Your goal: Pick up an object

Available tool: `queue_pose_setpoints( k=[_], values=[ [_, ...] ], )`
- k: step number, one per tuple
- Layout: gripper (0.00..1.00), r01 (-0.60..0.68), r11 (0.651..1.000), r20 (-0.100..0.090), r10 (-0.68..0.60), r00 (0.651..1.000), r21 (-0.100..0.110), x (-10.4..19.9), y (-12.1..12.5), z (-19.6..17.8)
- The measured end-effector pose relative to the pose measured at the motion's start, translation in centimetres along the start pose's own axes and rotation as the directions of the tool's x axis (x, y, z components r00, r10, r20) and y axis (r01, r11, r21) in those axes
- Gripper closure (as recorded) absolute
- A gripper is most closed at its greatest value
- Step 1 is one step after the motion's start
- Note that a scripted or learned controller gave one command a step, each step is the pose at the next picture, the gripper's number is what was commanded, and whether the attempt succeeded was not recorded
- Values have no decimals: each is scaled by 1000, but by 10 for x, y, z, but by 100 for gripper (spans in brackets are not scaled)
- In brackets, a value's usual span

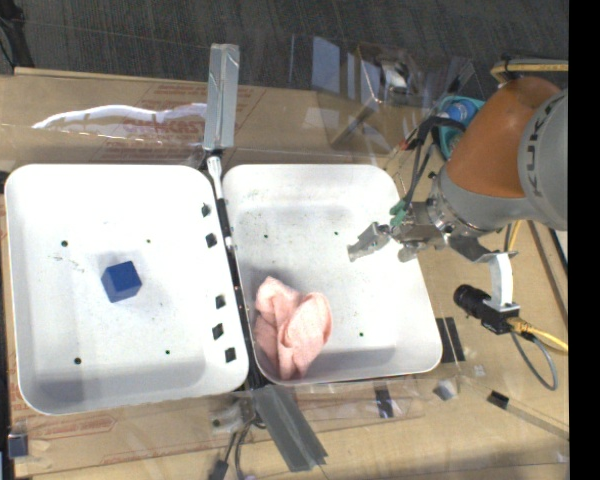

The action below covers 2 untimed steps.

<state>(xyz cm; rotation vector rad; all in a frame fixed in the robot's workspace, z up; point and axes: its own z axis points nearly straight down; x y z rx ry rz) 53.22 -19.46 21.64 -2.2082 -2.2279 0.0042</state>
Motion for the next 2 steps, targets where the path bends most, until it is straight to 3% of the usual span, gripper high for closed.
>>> queue_pose_setpoints(
  k=[1, 2],
  values=[
    [0, 172, 985, 1, -172, 985, -1, 35, 18, 123],
    [0, 245, 970, 1, -245, 970, -3, 52, -38, 125]
  ],
)
